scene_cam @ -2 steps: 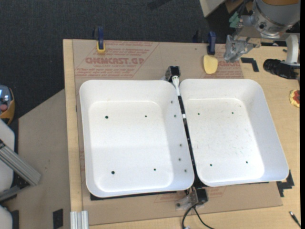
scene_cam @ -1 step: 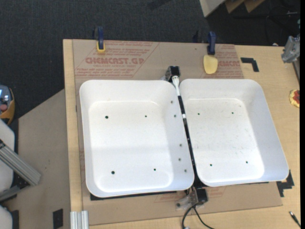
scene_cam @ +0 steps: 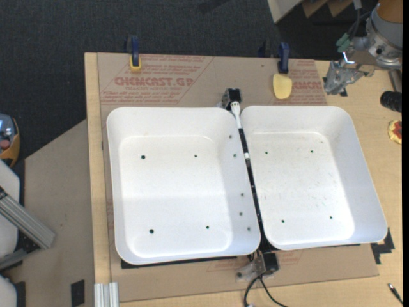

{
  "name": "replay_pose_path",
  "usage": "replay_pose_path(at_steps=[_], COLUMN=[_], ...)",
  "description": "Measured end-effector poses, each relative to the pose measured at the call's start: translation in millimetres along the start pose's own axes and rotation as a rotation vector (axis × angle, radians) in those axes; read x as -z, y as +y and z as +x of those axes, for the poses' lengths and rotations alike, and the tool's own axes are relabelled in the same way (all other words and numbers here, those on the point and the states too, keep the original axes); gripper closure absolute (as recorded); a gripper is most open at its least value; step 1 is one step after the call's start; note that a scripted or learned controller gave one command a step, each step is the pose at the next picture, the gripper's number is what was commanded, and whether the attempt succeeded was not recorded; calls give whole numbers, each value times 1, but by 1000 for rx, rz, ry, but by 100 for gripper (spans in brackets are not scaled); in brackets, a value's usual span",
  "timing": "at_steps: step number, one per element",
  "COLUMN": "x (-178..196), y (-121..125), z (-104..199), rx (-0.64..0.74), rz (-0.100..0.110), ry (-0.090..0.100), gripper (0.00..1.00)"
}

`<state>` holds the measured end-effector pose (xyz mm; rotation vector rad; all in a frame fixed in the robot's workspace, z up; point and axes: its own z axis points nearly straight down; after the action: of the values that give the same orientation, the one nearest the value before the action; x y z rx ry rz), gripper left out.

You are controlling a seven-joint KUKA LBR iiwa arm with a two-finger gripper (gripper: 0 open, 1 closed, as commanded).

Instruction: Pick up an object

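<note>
At the gripper: the gripper [scene_cam: 337, 82] hangs off the grey arm [scene_cam: 385, 25] over the far right corner of the bench, above bare brown board [scene_cam: 192, 75] and outside both bins. Nothing shows in its grasp.
Grip state: whether it is open or closed cannot be told; the tool is small and dark against the clutter behind it.
Just beside the gripper, toward the view's left: a small pale yellow piece [scene_cam: 282, 86] lies on the board, apart from the gripper and not touched by it. A blue clamp [scene_cam: 283, 56] stands just beyond it at the board's far edge.
Below the gripper in the view: the right bin [scene_cam: 300, 109]; its far rim runs close under both the yellow piece and the gripper, and the piece sits outside that rim.
Farther out: a black cable [scene_cam: 246, 165] runs along the seam where the right bin meets the left bin [scene_cam: 166, 111]. A second blue clamp [scene_cam: 133, 48] sits well apart at the far left edge of the board.
Task's thing: judged to be the yellow piece, the likeliest loose object within reach.
Step in hand: by my reading, the approach; no pick is yet made, and the task looks barely begun.
Next move calls for: a sideways shift toward the view's left until the gripper is centred over the yellow piece, then a straight descent to the board with the jaws spread wider than the piece.
Care needed: the piece looks low and flat-lying, so the descent would have to go nearly to the board, clear of the clamp and the bin rim on either side.
</note>
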<state>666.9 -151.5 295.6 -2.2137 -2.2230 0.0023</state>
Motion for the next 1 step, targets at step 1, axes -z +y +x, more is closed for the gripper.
replay_pose_path(at_steps=[1], x=[52], y=[-1], z=[151], rx=[10], rz=[-12], ry=[2], gripper=[100])
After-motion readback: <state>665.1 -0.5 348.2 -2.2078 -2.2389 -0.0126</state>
